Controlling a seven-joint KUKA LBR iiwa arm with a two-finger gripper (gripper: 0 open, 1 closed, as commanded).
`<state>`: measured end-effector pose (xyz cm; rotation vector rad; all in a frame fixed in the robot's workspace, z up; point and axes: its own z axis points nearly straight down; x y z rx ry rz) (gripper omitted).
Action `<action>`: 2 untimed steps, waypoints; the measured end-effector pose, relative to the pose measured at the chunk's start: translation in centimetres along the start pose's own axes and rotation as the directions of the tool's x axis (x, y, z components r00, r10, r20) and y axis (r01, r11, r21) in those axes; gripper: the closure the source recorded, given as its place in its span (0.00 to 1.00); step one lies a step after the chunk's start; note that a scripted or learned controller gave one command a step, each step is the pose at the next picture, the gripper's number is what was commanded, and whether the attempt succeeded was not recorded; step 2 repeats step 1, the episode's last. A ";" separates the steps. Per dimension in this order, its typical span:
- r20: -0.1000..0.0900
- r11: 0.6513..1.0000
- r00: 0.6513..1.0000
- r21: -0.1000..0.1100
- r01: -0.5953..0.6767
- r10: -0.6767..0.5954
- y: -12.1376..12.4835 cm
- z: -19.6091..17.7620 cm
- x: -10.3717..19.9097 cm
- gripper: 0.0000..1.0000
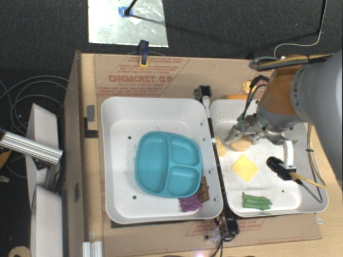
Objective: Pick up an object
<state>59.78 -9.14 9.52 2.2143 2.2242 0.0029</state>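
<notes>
Camera view. Dark carpet floor (32,25) all around, with a shiny sheet (127,15) lying on it at the top. The bench (161,71) is covered in printed brown cardboard and carries two white bins side by side.

Hidden or unclear:
- The arm (316,90) enters from the right, cut off by the frame edge, and covers the upper right corner of the right bin (300,202).
- The gripper (244,135) hangs low over the upper left part of that bin. Whether it is released or clenched: cannot tell, since its tip blurs into what lies below.
- An orange piece (237,97) at the far rim of the right bin is partly hidden by the arm.
- A pale yellow bit (220,148) lies against the wall between the bins; its shape is unclear.

Task's thing: a tan lump (241,144), small, rounded and soft-edged, lying on the right bin's floor directly under the gripper, its upper side covered. Contact cannot be judged.

Other contents, right bin: a yellow square (245,168) just below the lump, and a green piece (256,201) near the front rim.

Left bin (115,143): a teal divided plate (166,165) at centre. A purple piece (188,203) and a brown piece (204,193) sit at the plate's lower right edge.
</notes>
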 end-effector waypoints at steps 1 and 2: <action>-0.004 1.000 1.000 -0.002 0.004 -0.004 -4.5 -9.5 5.6 1.00; -0.004 1.000 1.000 -0.002 0.004 -0.004 -4.5 -9.5 5.6 1.00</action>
